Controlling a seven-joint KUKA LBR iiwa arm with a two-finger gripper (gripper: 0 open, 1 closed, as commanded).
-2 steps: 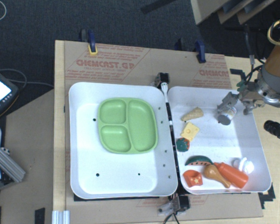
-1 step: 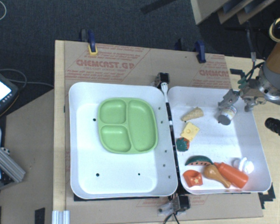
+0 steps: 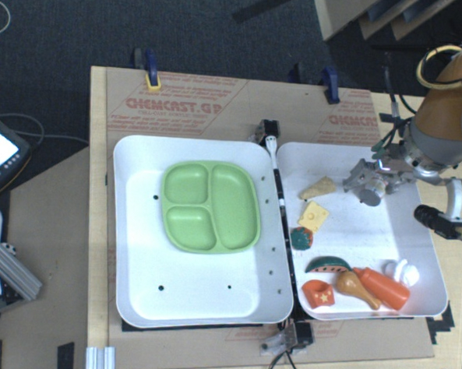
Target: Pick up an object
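Observation:
The right bin (image 3: 415, 234) holds several toy foods: a tan wedge (image 3: 319, 188), a yellow cheese piece (image 3: 315, 218), a small teal and red ball (image 3: 301, 238), a watermelon slice (image 3: 328, 265), a red pepper piece (image 3: 318, 293), a brown drumstick (image 3: 353, 285), an orange carrot (image 3: 385, 288) and a white piece (image 3: 404, 271). My gripper (image 3: 367, 187) hangs low over the bin's upper part, just right of the tan wedge. Nothing shows between its fingers.
The left bin (image 3: 134, 244) holds a green divided plate (image 3: 212, 206). A black divider (image 3: 279, 206) runs between the bins. Blue clamps (image 3: 152, 72) (image 3: 329, 84) sit at the bench's back edge. The arm's orange band (image 3: 456, 77) is at the upper right.

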